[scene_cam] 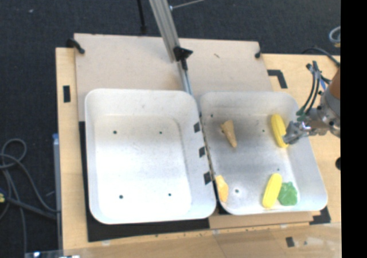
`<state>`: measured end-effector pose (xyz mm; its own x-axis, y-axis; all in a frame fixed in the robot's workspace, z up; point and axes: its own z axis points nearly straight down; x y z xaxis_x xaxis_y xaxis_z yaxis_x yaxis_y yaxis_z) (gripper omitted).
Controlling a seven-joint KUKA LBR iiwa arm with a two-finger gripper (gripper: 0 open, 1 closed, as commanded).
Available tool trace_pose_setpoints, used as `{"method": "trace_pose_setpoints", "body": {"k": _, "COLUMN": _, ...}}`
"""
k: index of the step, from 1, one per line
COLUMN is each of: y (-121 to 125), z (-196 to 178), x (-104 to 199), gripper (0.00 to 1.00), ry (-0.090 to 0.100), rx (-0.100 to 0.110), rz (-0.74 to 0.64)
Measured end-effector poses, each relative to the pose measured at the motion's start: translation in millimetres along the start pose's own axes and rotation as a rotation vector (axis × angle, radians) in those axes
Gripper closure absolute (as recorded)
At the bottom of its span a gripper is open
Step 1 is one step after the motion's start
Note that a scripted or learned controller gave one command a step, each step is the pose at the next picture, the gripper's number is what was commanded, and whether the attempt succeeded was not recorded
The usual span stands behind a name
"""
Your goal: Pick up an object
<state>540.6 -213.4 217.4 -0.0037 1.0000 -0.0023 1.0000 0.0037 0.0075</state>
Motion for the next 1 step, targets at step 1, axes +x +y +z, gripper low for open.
{"method": "trace_pose_setpoints", "body": {"k": 1, "y": 6.6, "z": -61.1, "x": 6.1, "gripper": 1.00, "ry": -0.001, "rx": -0.002, "rz": -0.001}}
